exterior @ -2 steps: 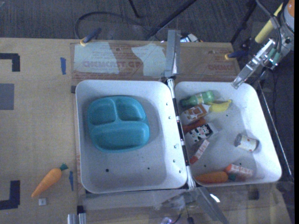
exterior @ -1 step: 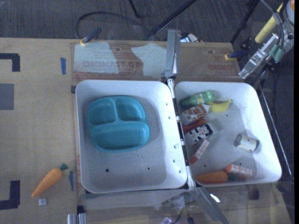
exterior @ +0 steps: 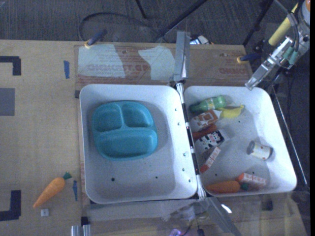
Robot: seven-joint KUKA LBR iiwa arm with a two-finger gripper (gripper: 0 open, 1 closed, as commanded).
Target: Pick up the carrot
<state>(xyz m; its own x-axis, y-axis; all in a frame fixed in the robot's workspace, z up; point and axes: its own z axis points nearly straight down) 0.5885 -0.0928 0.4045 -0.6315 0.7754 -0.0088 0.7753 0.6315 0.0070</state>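
Down at the lower edge of the right bin (exterior: 283, 132), the carrot (exterior: 223, 186) lies flat on its side, just beside a small orange carton (exterior: 253, 180). Another carrot (exterior: 49, 191) rests on the bench (exterior: 39, 122) at the lower left, outside both bins. A blue divided tray (exterior: 125, 130) sits in the left bin (exterior: 133, 181). Near the upper right corner, the gripper (exterior: 251, 85) hangs over the right bin's rim; whether it is spread or closed cannot be told
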